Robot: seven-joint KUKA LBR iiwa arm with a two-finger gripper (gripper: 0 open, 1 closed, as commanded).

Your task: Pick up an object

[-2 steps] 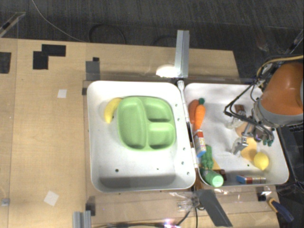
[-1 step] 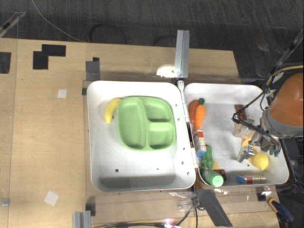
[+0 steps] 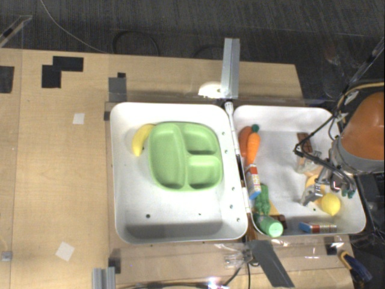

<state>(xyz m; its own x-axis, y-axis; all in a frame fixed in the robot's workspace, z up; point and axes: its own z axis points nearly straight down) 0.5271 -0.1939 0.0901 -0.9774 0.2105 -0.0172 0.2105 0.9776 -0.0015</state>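
Note:
My gripper hangs low over the right side of the right bin, below the arm's orange band. A yellow lemon lies right beside it, at its lower right, close or touching. A small orange-yellow piece sits just under the wrist, partly hidden by it. Nothing shows clearly held. Along the bin's left wall lie an orange carrot, a red-and-white tube and a green bottle.
A red-and-blue marker lies by the right bin's front wall. The left bin holds a green divided plate and a banana at its left. Cables trail from the wrist over the bin's right rim.

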